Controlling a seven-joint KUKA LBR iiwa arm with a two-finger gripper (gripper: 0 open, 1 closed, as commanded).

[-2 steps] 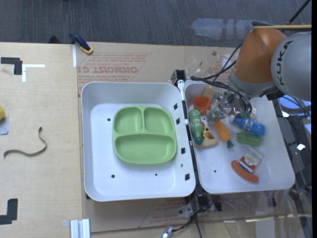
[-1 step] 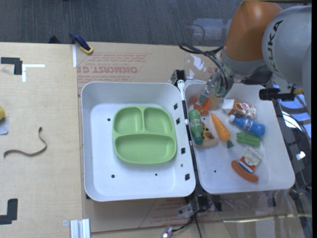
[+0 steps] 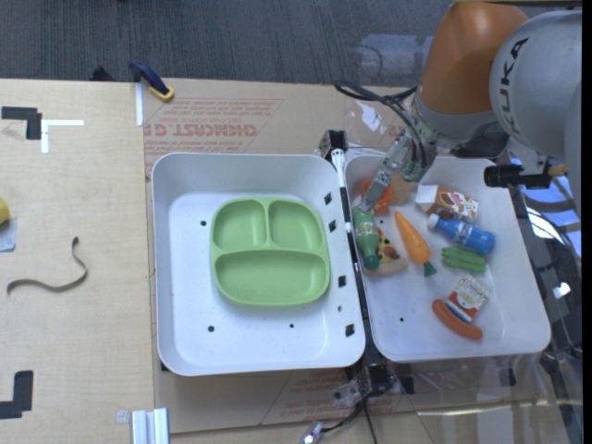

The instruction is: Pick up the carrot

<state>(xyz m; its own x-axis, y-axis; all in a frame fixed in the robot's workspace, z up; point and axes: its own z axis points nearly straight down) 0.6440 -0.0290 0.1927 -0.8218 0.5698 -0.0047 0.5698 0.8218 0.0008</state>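
Two white bins on a counter point(image 3: 74, 183)
Left bin point(image 3: 176, 322) holds a green plate point(image 3: 271, 252); right bin point(image 3: 499, 331) holds the carrot point(image 3: 413, 238) among a blue bottle point(image 3: 462, 236) and sausage point(image 3: 457, 321); jaws' state cannot be told

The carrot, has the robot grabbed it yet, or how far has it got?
Not yet. Done: the arm has reached over the right bin, with its end effector near the bin's far left corner. In hand: nothing that I can see. The carrot lies loose on the bin floor among other toy food, nearer the camera than the end effector. Left: moving above the carrot, gripping and lifting it.
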